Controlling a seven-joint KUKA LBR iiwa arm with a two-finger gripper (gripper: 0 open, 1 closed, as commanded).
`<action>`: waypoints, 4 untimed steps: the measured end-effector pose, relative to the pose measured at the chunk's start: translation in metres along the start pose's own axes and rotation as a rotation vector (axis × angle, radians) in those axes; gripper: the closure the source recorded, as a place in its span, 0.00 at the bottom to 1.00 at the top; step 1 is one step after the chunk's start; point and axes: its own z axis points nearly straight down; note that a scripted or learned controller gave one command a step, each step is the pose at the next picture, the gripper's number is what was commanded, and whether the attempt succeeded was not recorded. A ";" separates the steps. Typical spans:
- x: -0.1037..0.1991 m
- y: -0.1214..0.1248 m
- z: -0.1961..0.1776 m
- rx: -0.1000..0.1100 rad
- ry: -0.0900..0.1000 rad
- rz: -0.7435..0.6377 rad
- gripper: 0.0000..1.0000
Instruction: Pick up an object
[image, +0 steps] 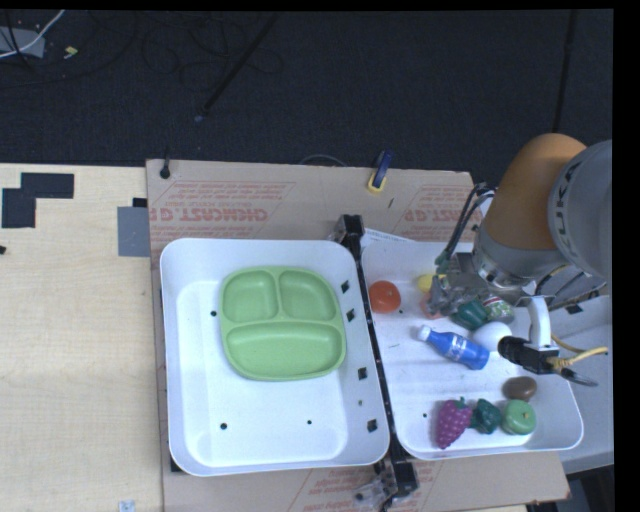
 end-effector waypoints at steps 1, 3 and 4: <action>0.009 -0.004 -0.053 0.000 0.001 -0.004 1.00; 0.051 -0.007 -0.085 0.006 0.003 -0.007 1.00; 0.101 -0.016 -0.072 0.007 0.003 -0.007 1.00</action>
